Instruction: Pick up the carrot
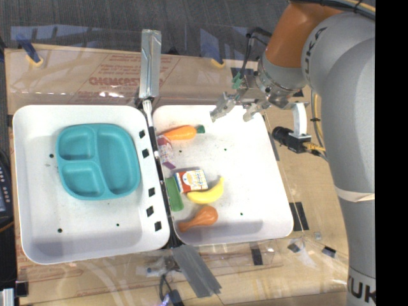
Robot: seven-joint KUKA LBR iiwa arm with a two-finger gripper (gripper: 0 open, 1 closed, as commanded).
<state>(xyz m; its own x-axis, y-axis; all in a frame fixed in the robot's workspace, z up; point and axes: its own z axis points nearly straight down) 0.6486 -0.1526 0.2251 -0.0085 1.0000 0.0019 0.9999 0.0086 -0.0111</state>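
Table (76, 69), covered with clear sheeting, carries two shallow white bins side by side. Left bin (25, 171): one teal divided plate (99, 160), three compartments, lying flat toward the bin's far half. Right bin (268, 190): carrot (180, 132), orange with a green stem end, lying on its side near the bin's far-left corner, close to the divider between the bins, stem end pointing toward the bin's middle. Near it, by the left wall, a small item in clear wrapping with red and purple marks (164, 152); kind not legible. Toward the bin's near-left part: a small carton with red and white label (191, 180), a green stick-shaped item (174, 194) beside it along the left wall, a yellow banana (207, 193) touching the carton's near side, and an orange-brown pear-shaped item (199, 217) just beyond the banana toward the near edge. Arm (344, 75), grey with orange band, enters from the right. Gripper (234, 106) hangs over the right bin's far edge, jaws released and spread, holding nothing, apart from the carrot and to its right.
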